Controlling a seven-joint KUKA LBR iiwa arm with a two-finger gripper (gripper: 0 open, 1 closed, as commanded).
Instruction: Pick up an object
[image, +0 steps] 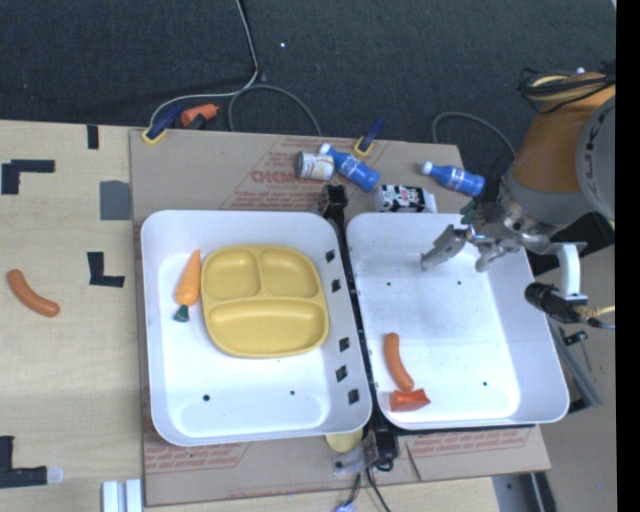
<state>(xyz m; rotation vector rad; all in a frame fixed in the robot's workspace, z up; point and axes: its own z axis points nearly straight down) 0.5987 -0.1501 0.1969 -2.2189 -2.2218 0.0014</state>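
My gripper (462, 254) hangs over the upper right part of the right bin (500, 300), open, with nothing between its two grey fingers (436, 251). A toy sausage (398, 361) lies near the bin's lower left, and a small red-orange piece (409, 400) rests just below it. In the left bin (165, 330) sits a yellow divided plate (265, 300), with a toy carrot (188, 279) lying to its left.
Behind the bins lie two blue bottles (356, 168) (455, 179), a white bottle (316, 164) and a small black-and-white box (405, 199). Another sausage (32, 293) rests on the bench far left. Clamps (180, 118) and cables run along the back edge.
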